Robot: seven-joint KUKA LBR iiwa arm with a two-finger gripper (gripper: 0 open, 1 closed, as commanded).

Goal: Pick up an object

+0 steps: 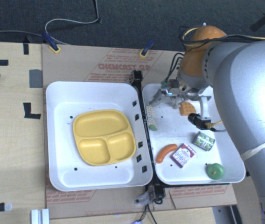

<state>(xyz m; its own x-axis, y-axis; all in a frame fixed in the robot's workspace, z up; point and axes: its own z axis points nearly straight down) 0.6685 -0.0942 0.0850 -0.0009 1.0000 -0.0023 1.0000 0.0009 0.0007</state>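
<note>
Grey arm (244,87) reaching over the right bin (226,174), gripper (181,97) low at its far end beside a tan pastry (187,108), finger state impossible to tell, sausage (166,153), red packet (183,155), small can (203,141), green apple (215,171) nearer, yellow divided tray (104,136) in the left bin (58,125).

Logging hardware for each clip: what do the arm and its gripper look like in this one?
The arm is a bulky, rounded, light grey shell with an orange band above the wrist. Thin black cables loop around the orange section and run down toward the gripper, a small dark and metallic assembly over the right bin. A pale stripe crosses the grey link lower down.
</note>
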